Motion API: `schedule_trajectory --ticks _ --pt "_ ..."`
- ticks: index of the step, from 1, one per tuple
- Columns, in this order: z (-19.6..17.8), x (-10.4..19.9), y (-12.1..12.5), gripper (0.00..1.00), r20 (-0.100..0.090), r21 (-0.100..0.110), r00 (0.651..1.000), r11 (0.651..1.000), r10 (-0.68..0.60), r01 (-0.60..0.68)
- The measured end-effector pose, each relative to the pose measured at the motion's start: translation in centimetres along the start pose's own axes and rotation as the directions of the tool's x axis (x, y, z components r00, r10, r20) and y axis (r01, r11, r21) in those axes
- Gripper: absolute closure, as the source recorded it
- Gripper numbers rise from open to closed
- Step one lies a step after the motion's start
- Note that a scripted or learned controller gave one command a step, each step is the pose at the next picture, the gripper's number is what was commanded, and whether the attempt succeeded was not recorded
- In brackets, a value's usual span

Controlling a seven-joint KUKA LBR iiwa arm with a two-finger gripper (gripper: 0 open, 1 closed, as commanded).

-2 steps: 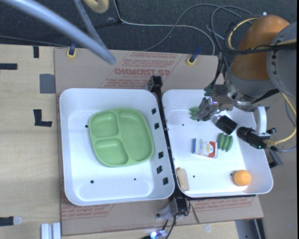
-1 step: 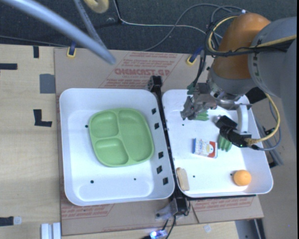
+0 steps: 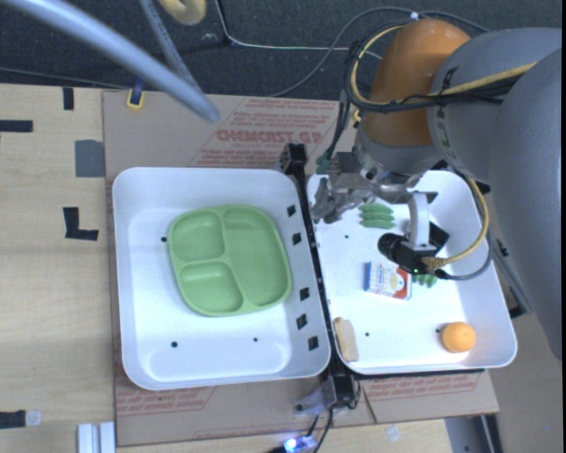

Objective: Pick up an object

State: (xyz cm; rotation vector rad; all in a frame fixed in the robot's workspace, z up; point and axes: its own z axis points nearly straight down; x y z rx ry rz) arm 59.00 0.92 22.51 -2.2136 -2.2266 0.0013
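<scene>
My gripper (image 3: 332, 199) hangs over the back left corner of the right bin (image 3: 491, 300), close to the divider between the two bins. Just to its right lies a small green bean-like toy (image 3: 377, 217), apart from it. A small blue, white and red box (image 3: 389, 279) lies flat near the bin's middle. An orange ball (image 3: 458, 337) rests in the front right corner. A tan, bread-like piece (image 3: 345, 339) sits at the front left edge of that bin. I see nothing held in the gripper.
The left bin (image 3: 132, 253) holds a green divided plate (image 3: 229, 260) at its centre. The grey arm with its orange band (image 3: 415, 74) covers the right bin's back and right side. Black clips line the divider (image 3: 305, 253).
</scene>
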Motion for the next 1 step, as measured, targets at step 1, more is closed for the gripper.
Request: schedule_trajectory --ticks 1 --pt "1.05 5.41 -0.69 1.0 0.0 0.001 1.0 1.0 0.0 0.0"
